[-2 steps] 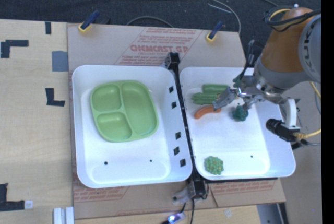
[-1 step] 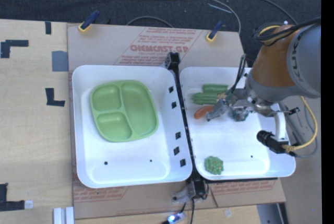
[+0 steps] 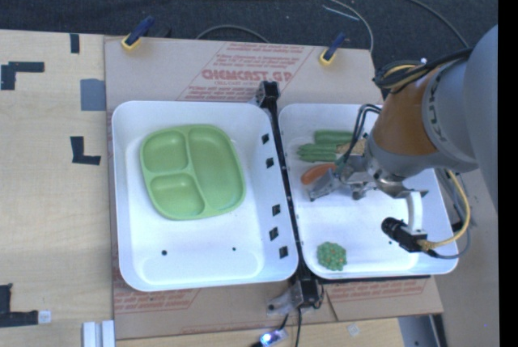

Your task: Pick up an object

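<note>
Starting at your left: the left shallow white bin (image 3: 129, 200) held one light green plastic plate with three compartments (image 3: 193, 171), lying flat in the bin's upper half. It sat clear of the walls.

Next over, the black divider strip (image 3: 279, 175) ran between the two bins.

In the right shallow white bin (image 3: 364, 260), three candidates for your pick. Green bean-like pieces (image 3: 324, 144) lay in the upper part, stacked roughly side by side. A small orange carrot-shaped piece (image 3: 317, 172) lay just below them, touching or nearly so. A round bumpy green broccoli-like piece (image 3: 331, 255) sat alone near the bin's front wall, well apart from the others.

The two-finger gripper (image 3: 328, 185) was down low just beside the orange piece, at its lower right. I couldn't tell whether it was spread or closed, or whether anything sat between the tips. Grey arm with orange band (image 3: 405, 127) came in from your right, over the right bin.
</note>
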`<action>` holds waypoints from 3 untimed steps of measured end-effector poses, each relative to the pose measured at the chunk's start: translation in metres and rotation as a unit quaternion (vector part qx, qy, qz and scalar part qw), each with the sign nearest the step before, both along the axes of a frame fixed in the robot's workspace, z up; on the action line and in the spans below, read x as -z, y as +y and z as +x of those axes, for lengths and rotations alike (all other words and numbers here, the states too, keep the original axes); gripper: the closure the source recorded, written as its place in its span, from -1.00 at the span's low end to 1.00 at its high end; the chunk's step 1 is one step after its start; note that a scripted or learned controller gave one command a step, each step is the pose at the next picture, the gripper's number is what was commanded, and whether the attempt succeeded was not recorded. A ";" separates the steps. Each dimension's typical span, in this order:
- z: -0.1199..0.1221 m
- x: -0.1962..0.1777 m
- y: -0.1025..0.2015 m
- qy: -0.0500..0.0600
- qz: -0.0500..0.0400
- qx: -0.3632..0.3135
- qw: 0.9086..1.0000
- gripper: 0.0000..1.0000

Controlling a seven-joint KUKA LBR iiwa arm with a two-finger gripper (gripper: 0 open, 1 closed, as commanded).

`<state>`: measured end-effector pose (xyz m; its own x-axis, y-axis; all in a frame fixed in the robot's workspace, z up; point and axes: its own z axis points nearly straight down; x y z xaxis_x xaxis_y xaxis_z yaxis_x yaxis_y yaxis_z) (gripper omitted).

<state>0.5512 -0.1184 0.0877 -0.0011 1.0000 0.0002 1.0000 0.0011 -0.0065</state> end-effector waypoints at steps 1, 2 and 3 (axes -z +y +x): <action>0.001 -0.013 0.001 -0.001 0.000 0.000 1.000 1.00; 0.003 -0.073 -0.007 -0.005 -0.001 0.000 1.000 1.00; -0.002 -0.123 -0.015 -0.005 -0.001 0.001 1.000 1.00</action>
<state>0.5490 -0.1336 0.2107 0.0000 1.0000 -0.0015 1.0000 0.0000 0.0039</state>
